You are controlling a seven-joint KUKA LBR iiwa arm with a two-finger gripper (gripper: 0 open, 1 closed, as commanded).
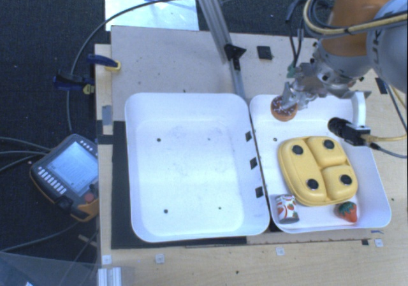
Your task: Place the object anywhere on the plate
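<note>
Your gripper (288, 101) pinched the brown object (282, 110) by its edge; it could have slipped short of the yellow plate (317, 171).

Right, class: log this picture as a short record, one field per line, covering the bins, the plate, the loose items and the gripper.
bins: two white bins, left bin and right bin
plate: yellow sectioned plate in right bin
gripper: over right bin's far corner, at a small brown round object; grasp unclear
loose items: small can and strawberry near front edge, off the plate
</note>
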